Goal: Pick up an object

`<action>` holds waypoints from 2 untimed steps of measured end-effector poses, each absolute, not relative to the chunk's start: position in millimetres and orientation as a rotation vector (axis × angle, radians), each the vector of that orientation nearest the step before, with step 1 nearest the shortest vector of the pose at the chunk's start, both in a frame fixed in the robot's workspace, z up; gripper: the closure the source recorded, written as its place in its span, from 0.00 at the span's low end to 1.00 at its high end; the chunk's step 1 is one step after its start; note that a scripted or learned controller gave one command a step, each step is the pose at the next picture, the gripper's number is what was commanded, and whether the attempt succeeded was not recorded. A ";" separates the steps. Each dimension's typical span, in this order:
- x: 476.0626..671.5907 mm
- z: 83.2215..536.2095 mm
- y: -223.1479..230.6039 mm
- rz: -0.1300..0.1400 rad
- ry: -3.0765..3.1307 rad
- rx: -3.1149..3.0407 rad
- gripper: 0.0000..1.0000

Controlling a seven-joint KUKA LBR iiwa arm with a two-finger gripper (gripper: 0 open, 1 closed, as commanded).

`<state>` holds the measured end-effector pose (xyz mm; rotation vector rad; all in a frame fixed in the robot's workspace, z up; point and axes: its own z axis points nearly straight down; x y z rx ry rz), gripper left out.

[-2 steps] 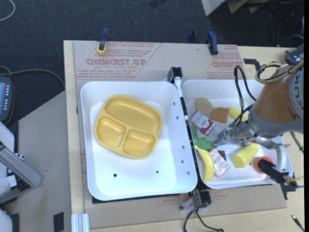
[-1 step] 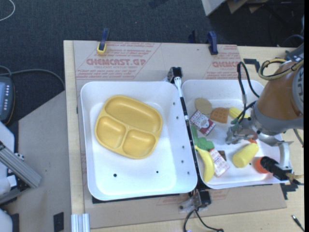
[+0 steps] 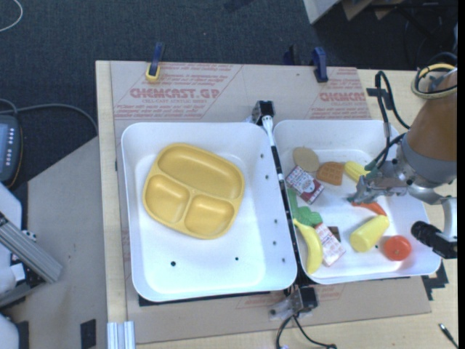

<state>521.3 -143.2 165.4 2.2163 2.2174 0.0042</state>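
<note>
The right bin (image 3: pixel 327 126) holds several toy foods. My gripper (image 3: pixel 365 197) is low in its right half, directly over a small orange-red carrot (image 3: pixel 375 209). A yellow lemon-like piece (image 3: pixel 369 233) lies just below it and a red tomato (image 3: pixel 397 248) further right. Beyond the gripper are a small yellow piece (image 3: pixel 354 170) and a brown bread-like piece (image 3: pixel 330 173). Whether anything is held is hidden by the gripper body.
The left side of the right bin holds a tan disc (image 3: pixel 306 158), a red-and-white packet (image 3: pixel 306 184), a green piece (image 3: pixel 304 213), a banana (image 3: pixel 312 245) and a second packet (image 3: pixel 332 244). A yellow divided plate (image 3: pixel 192 190) lies in the left bin (image 3: pixel 182 271).
</note>
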 end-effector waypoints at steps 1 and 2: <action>522.5 218.5 -143.4 0.004 2.218 2.216 1.00; 558.3 228.8 -95.4 0.006 2.226 2.212 1.00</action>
